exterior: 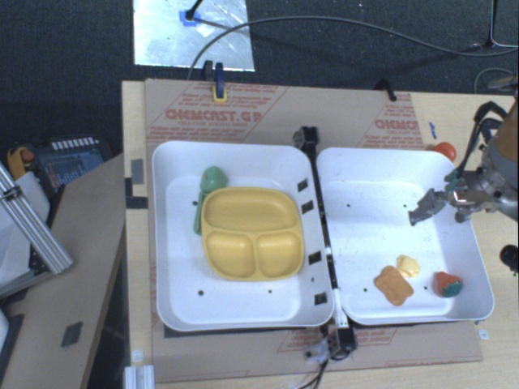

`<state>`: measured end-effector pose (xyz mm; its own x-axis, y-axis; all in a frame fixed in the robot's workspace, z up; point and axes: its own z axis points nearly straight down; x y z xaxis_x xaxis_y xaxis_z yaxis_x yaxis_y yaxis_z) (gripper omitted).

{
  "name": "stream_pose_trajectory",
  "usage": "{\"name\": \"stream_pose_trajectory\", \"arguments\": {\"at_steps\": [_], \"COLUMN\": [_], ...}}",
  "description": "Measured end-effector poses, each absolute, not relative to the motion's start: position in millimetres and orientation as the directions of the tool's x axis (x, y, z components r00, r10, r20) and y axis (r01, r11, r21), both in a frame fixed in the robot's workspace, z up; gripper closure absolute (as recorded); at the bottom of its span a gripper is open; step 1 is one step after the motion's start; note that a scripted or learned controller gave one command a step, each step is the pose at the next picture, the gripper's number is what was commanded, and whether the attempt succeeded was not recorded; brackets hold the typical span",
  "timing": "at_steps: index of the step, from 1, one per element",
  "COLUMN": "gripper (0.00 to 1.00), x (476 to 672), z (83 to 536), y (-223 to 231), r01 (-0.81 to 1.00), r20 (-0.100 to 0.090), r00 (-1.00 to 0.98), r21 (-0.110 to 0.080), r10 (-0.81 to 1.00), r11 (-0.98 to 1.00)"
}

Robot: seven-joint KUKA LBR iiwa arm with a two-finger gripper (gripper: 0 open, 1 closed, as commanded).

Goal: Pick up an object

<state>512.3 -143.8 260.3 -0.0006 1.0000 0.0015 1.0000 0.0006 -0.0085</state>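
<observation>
My gripper (420, 211) hangs over the right bin (365, 168), upper right part, pointing left; can't tell its state. Nothing seen in it. Near the bin's front edge: orange toy (393, 285), long axis running back-left to front-right, touching yellow piece (409, 266); red piece (447, 284) near the front right corner. Left bin (174, 217): yellow tray (250, 233), green spoon (208, 191) along its left.

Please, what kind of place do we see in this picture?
Probably a robotics lab test bench, not a kitchen: two white bins sit on a board, toy-like items such as a yellow divided plate lie inside, and cables cross the dark floor.
</observation>
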Motion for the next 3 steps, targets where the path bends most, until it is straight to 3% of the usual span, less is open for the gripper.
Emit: {"name": "stream_pose_trajectory", "arguments": {"at_steps": [1,3], "gripper": [0.0,0.0], "x": [514.3,512.3], "z": [265.6,176.9], "y": [-143.5,-153.5], "r01": [1.0,1.0], "r20": [0.0,0.001], "r00": [-0.003,0.0], "r21": [0.002,-0.001], "r10": [1.0,1.0], "r11": [0.003,0.0]}}
